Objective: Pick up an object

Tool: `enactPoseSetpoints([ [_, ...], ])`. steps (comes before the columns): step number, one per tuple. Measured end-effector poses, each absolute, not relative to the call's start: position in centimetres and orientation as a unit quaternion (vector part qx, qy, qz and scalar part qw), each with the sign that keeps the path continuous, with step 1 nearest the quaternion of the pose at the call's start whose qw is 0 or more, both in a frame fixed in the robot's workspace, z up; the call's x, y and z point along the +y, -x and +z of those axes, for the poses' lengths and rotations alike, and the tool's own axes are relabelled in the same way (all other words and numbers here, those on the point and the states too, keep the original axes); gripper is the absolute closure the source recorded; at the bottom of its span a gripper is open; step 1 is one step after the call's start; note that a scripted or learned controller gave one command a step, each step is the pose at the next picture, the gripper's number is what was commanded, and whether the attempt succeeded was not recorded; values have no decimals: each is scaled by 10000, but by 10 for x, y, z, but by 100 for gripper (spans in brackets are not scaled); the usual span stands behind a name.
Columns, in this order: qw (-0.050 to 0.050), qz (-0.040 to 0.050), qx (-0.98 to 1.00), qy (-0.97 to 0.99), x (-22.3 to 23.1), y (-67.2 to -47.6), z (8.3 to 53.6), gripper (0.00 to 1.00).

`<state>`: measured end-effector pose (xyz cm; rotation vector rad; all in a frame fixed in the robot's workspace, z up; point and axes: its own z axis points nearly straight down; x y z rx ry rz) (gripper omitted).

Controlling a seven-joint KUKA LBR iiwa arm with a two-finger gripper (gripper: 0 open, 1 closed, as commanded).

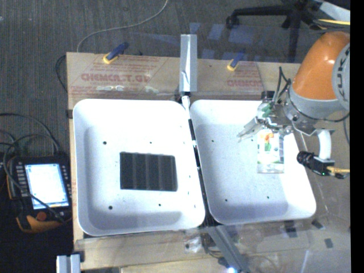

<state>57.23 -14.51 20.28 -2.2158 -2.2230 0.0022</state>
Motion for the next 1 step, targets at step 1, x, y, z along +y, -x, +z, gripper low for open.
enactPoseSetpoints([
  [1,1,19,-7458,6662,-203,-624,199,0],
])
